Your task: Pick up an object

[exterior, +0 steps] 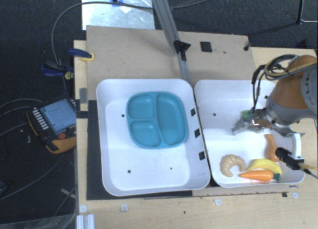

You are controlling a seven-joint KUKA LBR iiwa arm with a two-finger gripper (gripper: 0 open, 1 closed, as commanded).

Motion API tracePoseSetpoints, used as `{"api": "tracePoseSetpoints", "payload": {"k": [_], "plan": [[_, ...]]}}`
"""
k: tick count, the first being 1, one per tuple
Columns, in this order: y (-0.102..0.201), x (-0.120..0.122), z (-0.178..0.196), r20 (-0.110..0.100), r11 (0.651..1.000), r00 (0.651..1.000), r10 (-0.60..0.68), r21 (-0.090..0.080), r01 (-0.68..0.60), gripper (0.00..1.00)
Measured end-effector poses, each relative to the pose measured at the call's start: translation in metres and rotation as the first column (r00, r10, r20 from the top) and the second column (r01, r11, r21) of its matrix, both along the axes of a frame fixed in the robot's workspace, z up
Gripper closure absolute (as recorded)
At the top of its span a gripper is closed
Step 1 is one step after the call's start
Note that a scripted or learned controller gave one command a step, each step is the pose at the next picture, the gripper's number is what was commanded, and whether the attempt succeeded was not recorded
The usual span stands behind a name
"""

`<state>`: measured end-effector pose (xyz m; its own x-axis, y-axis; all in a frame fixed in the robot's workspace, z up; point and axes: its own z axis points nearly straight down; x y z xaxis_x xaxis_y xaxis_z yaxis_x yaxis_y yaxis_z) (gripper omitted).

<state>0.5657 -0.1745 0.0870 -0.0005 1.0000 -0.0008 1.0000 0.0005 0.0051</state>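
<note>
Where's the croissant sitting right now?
The croissant lies in the right bin, near its front edge, just left of the carrot and the banana, below the gripper.

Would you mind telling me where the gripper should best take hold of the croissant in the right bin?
Probably across the croissant's thick arched middle, coming straight down from above. It lies flat and its left side is open bin floor, while the carrot and banana crowd its right.
</note>
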Motion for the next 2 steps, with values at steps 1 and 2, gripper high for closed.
{"api": "tracePoseSetpoints", "payload": {"k": [1, 2], "plan": [[0.0, 0.002, 0.013, 0.007, 1.0, 1.0, 0.0, -0.002, 0.0, 1.0], [0.01, 0.008, 0.067, 0.001, 1.0, 1.0, 0.006, -0.001, -0.006, 1.0]]}}
